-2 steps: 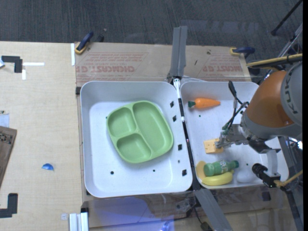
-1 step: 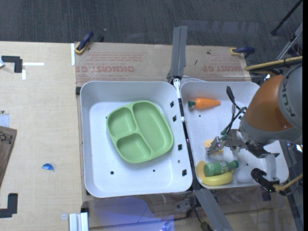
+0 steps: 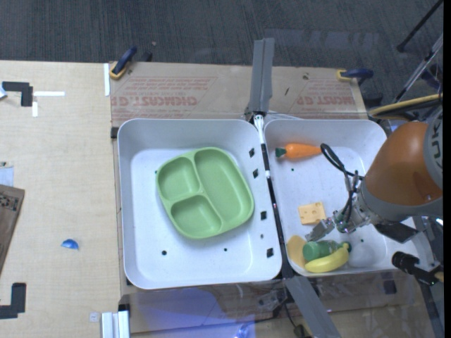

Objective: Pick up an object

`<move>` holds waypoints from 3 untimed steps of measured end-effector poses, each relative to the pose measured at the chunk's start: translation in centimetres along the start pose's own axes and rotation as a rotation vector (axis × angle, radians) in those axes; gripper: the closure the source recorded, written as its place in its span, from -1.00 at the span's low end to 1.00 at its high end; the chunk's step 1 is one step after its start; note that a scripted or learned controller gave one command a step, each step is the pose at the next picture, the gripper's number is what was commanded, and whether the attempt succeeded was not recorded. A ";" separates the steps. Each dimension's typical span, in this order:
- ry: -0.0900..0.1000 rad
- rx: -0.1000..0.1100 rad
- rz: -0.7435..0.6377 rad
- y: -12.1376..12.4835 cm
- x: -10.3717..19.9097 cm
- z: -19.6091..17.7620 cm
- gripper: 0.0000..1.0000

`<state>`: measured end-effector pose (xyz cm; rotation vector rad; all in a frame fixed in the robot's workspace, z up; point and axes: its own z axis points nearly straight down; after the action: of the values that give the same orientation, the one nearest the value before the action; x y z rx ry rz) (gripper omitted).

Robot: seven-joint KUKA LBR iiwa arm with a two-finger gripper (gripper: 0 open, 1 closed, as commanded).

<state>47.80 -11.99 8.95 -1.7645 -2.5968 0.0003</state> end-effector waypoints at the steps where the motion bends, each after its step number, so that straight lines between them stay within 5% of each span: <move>1: 0.000 0.003 0.356 2.0 0.7 0.1 -1.00; 2: -0.002 0.003 0.338 10.1 -3.0 0.0 -1.00; 3: 0.000 0.004 0.281 6.5 -0.7 0.1 -1.00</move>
<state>54.12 -10.28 8.86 -2.1087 -2.3226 0.0065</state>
